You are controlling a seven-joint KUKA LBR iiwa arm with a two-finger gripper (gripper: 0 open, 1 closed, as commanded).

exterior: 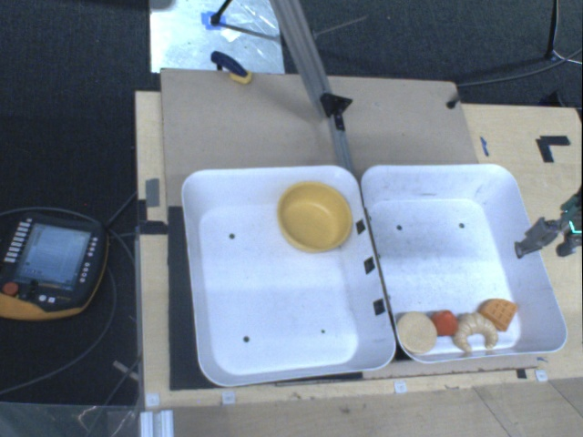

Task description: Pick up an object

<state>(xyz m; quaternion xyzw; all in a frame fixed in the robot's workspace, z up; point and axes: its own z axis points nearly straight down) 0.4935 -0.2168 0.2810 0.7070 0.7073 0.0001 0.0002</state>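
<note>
A yellow bowl [315, 215] was seen in the left bin [219, 335], four small food items [458, 324] were gathered in the right bin's [510, 198] near corner, and the gripper [547, 236] was seen at its right rim, its state not discernible.

From my seat, the right bin [455, 189] offers a wide bare floor; only its near edge is crowded, where a round cookie [418, 332], a red piece [444, 321], a croissant [476, 332] and a waffle [498, 312] sit packed together. In the left bin [209, 244], the yellow bowl [314, 216] blocks the far right corner.
</note>
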